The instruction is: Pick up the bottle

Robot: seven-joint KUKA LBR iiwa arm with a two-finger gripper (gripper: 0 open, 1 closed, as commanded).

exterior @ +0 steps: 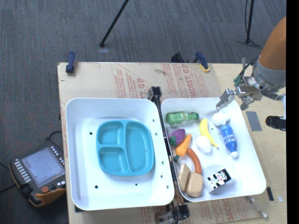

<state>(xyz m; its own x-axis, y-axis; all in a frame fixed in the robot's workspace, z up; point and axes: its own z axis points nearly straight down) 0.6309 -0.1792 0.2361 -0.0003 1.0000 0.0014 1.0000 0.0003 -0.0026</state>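
Observation:
A blue bottle (228, 138) with a white cap lies in the right bin (252, 171), near its right wall, cap toward the front. A green bottle (182, 117) lies on its side at the bin's far left. My gripper (235, 100) hangs over the far right corner of this bin, above and behind the blue bottle. It is open, its two fingers spread apart with nothing between them. A small white ball (218, 119) rests just below the left finger, touching the top of the blue bottle.
The right bin also holds a banana (206, 132), a white egg (203, 144), an eggplant (176, 136), a carrot (183, 144), a sausage (195, 161), bread (191, 181) and a cow-patterned carton (218, 179). A blue divided plate (125, 147) sits in the left bin (77, 125).

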